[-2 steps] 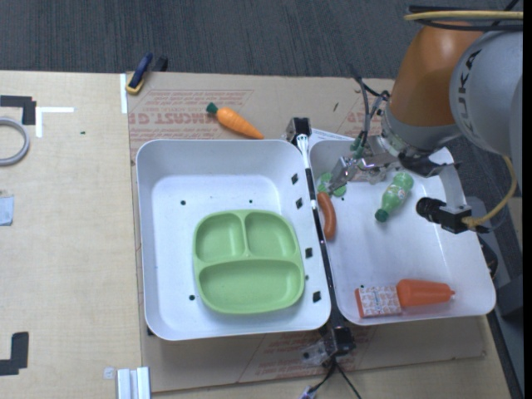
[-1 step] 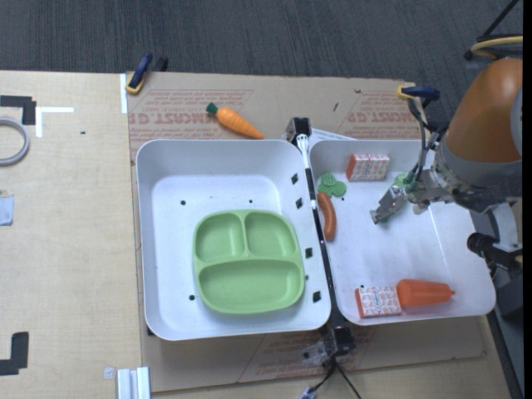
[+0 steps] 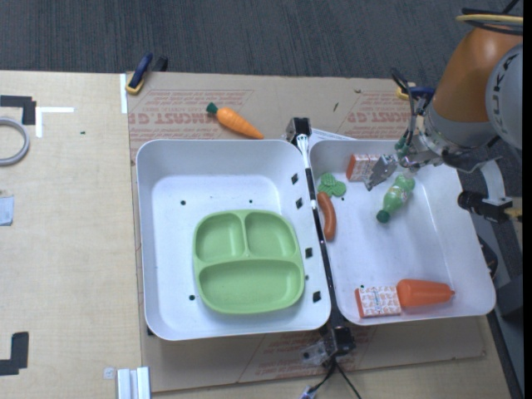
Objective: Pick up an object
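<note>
Gripper between red carton and green bottle.

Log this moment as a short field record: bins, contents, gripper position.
left bin: green divided plate
right bin: green bottle, sausage, green leafy piece, two small cartons, orange piece
outside the bins: toy carrot on cardboard
gripper: over right bin, beside the bottle, next to the upper carton
</note>
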Robot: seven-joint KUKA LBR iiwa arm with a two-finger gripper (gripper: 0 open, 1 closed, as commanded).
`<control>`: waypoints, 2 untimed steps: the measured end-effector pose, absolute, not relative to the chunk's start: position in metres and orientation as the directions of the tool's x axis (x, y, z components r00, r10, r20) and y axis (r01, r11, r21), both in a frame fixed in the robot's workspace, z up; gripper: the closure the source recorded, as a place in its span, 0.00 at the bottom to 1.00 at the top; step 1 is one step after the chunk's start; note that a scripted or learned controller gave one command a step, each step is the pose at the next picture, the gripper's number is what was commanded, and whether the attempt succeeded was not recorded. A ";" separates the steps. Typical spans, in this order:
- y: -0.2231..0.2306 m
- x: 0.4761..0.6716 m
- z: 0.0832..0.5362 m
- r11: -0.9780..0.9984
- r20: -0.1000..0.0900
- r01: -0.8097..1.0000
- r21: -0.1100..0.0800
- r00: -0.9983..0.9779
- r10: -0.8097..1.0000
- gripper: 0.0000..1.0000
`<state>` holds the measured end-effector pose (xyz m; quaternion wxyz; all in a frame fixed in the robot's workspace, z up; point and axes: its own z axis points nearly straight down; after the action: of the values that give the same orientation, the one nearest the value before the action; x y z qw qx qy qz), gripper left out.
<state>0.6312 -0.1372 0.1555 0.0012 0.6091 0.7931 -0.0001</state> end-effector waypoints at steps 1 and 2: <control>-0.167 0.612 0.093 0.451 0.000 0.893 0.000 -0.451 0.893 0.00; -0.174 0.553 0.093 0.619 0.000 0.785 0.001 -0.619 0.785 0.00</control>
<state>0.5535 -0.1743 0.0927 0.0004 0.4363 0.8998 0.0002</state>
